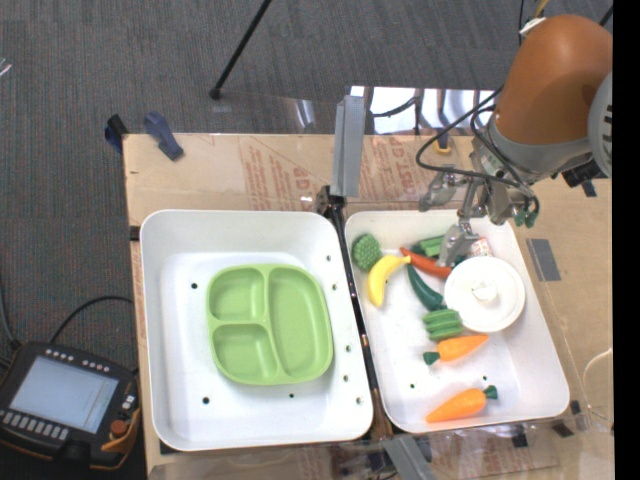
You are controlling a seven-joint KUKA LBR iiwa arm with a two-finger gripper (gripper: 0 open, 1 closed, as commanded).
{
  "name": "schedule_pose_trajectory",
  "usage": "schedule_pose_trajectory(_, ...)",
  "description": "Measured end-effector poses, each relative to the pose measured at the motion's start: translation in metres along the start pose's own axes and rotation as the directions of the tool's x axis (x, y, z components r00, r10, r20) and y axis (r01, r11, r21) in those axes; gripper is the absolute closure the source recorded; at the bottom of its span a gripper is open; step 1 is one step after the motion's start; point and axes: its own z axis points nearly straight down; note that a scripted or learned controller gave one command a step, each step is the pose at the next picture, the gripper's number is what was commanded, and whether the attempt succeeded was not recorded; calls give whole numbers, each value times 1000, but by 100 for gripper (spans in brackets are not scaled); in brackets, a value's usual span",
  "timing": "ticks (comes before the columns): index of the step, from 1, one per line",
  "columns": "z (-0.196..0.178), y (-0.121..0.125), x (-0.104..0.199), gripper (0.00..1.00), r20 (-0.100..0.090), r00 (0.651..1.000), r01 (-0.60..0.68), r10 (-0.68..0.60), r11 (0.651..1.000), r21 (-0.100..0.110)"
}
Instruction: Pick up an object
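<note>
The pincer (458, 246) hangs low over the right bin (540, 368), whether apart or together I cannot tell, nothing visibly held, so this looks like the approach: the red pepper (428, 264) just below-left wants a short descent and squeeze.

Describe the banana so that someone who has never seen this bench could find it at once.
Start at the right bin, the one full of toy food beside the bin that holds the green tray. The banana lies near that bin's upper left corner, just below a green broccoli. It is the only yellow piece there; the two carrots lower down are orange.
</note>
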Motion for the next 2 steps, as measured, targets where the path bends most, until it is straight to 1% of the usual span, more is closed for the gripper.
schedule_pose_trajectory(1,159,-26,15,0,-4,1000,30,-30,1000,-1)
schedule_pose_trajectory(2,156,-7,59,0,-2,1000,9,-9,1000,-1)
